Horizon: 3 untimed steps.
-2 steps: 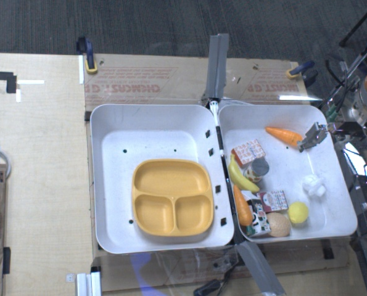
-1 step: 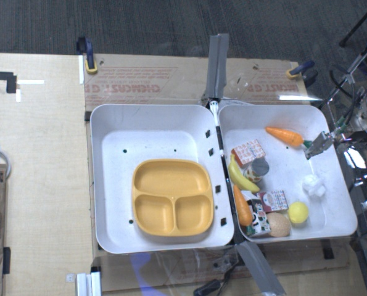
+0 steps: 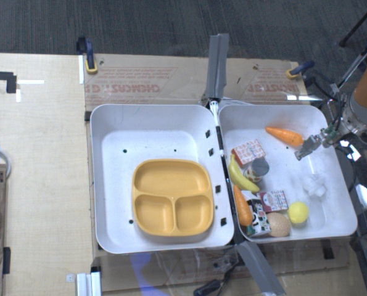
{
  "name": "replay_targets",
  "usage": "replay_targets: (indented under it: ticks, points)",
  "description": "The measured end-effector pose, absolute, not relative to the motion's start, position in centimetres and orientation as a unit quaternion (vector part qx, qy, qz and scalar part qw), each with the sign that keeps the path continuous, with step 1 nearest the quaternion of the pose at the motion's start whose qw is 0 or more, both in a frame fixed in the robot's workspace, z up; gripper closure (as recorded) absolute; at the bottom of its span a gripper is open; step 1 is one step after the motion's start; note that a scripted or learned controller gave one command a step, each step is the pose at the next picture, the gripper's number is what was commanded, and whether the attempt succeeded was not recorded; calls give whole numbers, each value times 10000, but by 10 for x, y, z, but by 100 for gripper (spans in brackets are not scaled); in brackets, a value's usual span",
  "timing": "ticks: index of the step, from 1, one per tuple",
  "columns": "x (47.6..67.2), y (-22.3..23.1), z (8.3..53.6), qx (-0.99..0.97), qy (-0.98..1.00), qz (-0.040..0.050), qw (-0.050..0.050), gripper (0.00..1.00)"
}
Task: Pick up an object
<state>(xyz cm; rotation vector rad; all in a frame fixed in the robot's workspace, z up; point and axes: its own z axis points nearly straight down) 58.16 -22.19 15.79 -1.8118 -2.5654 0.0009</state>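
Camera view shows the gripper (image 3: 308,147), its state impossible to tell, just beside the tapered orange carrot (image 3: 284,135) lying in the right bin (image 3: 331,224).

Bright even overhead light, soft shadows, slightly soft focus

You see two white bins side by side | left bin (image 3: 109,165): yellow tray (image 3: 172,197) with three compartments | right bin (image 3: 331,227): carrot (image 3: 284,135) at the back, box (image 3: 248,151), banana (image 3: 240,176), second carrot (image 3: 242,206), lemon (image 3: 298,213) | gripper (image 3: 309,145) just right of the back carrot, above the bin.
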Motion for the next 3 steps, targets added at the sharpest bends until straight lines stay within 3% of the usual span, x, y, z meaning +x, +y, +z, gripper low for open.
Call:
replay_targets:
  ticks: [1, 2, 3]
  points:
    - [627, -218, 91, -5319, -8468, -10, 9, 0]
    - [629, -219, 102, -5326, -8464, -12, -13, 100]
    - [625, -175, 195, -5319, -8468, -1, -12, 100]
